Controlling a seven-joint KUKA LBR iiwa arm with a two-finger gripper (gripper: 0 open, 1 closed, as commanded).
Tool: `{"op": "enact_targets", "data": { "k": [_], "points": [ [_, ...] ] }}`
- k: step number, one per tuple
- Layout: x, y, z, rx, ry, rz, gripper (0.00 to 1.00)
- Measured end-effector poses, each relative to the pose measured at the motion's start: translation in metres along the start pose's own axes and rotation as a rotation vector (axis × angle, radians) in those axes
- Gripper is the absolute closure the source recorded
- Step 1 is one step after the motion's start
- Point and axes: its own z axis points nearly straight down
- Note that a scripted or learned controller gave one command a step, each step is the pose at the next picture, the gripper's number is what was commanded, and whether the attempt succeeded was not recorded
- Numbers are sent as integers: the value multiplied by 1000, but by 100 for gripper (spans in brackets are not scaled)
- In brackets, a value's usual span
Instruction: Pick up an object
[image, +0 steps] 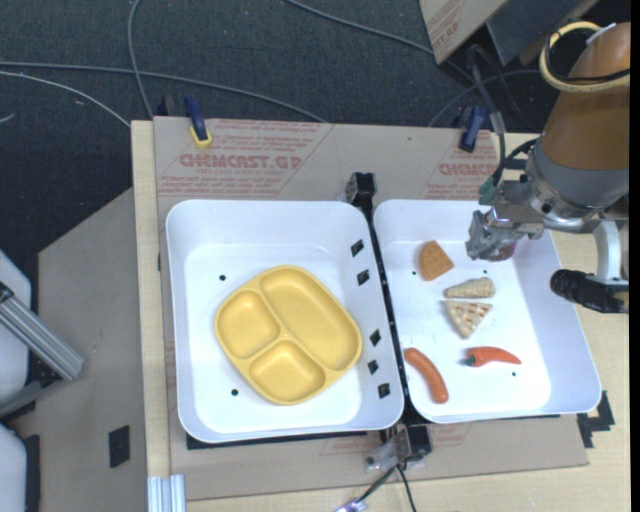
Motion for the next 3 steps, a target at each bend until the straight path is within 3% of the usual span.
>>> {"op": "enact_targets", "data": {
  "k": [2,3],
  "points": [
    [97,37,12,-3,-1,0,100],
    [144,63,38,-2,-1,0,100]
  ]
}}
